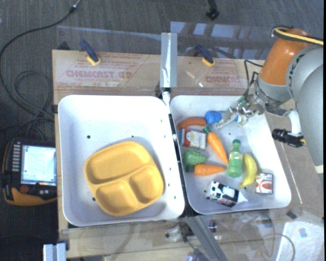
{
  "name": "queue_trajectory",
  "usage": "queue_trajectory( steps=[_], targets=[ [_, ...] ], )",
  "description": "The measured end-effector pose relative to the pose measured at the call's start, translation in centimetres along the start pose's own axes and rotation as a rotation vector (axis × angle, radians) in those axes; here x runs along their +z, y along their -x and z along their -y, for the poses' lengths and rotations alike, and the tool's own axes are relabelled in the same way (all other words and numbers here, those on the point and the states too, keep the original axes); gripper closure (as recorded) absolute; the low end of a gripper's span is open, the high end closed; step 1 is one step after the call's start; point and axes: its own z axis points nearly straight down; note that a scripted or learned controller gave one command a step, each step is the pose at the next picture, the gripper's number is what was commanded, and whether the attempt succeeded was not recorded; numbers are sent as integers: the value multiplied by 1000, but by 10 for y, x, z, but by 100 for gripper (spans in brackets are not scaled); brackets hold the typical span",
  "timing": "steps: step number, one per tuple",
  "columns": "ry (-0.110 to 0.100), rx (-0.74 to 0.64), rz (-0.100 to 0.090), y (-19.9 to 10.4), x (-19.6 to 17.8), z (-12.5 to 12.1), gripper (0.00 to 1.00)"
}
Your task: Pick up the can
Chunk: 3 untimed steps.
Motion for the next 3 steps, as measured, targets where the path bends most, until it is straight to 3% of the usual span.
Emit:
queue_trajectory(
  steps=[1, 2, 3],
  targets=[
    [2, -30, 2, 1, 0, 0, 0],
    [-1, -34, 7, 1, -8, 1, 100],
    [-1, -35, 4, -1, -9, 0, 0]
  ],
)
